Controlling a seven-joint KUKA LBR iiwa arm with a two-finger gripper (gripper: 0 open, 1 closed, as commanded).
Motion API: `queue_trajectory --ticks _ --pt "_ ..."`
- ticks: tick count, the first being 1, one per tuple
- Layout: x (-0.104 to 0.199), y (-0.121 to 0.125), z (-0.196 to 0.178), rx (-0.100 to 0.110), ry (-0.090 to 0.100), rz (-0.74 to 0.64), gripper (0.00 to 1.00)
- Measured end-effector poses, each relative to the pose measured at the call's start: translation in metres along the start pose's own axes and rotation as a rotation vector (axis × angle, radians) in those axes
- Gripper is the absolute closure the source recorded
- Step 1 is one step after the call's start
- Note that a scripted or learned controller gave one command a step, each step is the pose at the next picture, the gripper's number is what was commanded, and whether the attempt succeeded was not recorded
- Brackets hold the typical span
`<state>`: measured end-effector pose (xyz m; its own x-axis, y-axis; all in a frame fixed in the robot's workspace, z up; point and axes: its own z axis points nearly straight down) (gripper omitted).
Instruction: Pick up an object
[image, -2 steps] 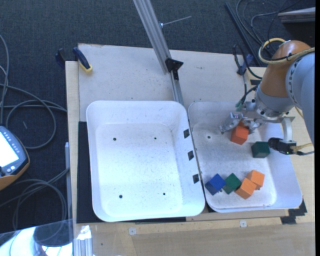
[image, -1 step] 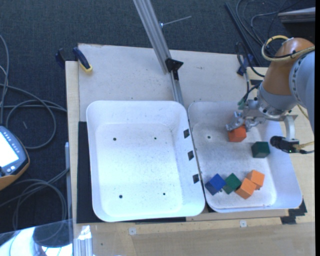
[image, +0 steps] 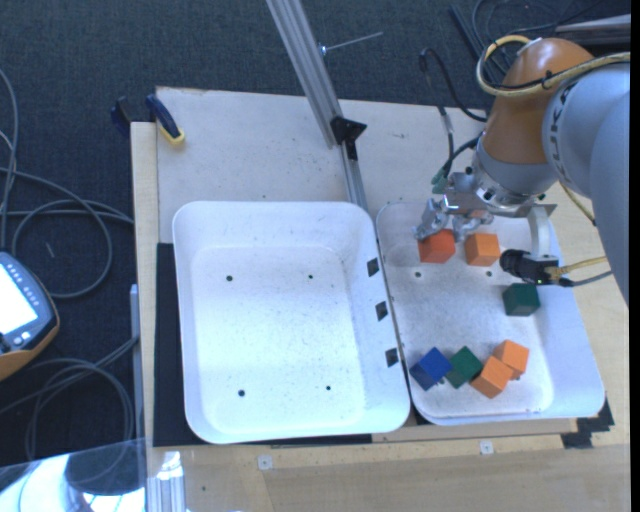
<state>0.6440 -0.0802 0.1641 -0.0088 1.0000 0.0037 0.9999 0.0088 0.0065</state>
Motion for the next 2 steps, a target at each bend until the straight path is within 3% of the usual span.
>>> queue_trajectory --ticks 1,2 --pt "0.089 0.005 -0.054 0.000 0.000 -0.001 1.00" --pt "0.172 -0.023 -0.034 0.012 0.000 0.001 1.00"
